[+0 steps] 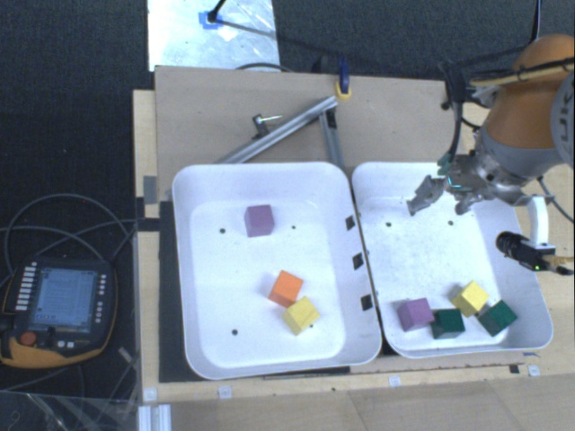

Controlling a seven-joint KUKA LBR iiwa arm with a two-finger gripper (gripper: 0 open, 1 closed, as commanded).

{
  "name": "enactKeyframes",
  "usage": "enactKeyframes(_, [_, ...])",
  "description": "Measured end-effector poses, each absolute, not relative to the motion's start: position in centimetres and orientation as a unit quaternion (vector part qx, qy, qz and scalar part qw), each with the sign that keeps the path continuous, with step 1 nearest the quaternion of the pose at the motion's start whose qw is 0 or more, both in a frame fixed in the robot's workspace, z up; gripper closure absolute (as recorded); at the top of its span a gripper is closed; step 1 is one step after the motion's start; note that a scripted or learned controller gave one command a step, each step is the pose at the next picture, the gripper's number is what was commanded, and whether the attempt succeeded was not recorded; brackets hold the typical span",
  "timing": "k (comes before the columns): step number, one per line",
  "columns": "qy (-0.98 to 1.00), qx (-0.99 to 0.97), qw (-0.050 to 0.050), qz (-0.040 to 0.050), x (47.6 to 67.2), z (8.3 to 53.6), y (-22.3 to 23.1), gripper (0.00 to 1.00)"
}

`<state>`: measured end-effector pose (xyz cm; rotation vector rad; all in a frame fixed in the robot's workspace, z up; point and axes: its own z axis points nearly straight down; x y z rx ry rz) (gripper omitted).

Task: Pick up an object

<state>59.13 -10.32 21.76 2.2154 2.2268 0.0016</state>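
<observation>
My gripper hangs over the far part of the right bin, open, with nothing between its fingers. Near that bin's front edge lie a purple cube, a dark green cube, a yellow cube and a green cube, all well in front of the gripper. The left bin holds a purple cube toward the back, plus an orange cube touching a yellow cube nearer the front.
A metal bar lies at a slant on the board behind the bins. A teach pendant with its cable sits on the floor at the left. A shiny sheet lies at the far back.
</observation>
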Motion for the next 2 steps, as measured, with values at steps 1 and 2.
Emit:
enactKeyframes(1, [0.708,0.706,0.000,0.0008,59.1,21.8,-10.3,0.00])
enactKeyframes(2, [0.708,0.706,-0.001,-0.0008,59.5,17.3,-9.7,0.00])
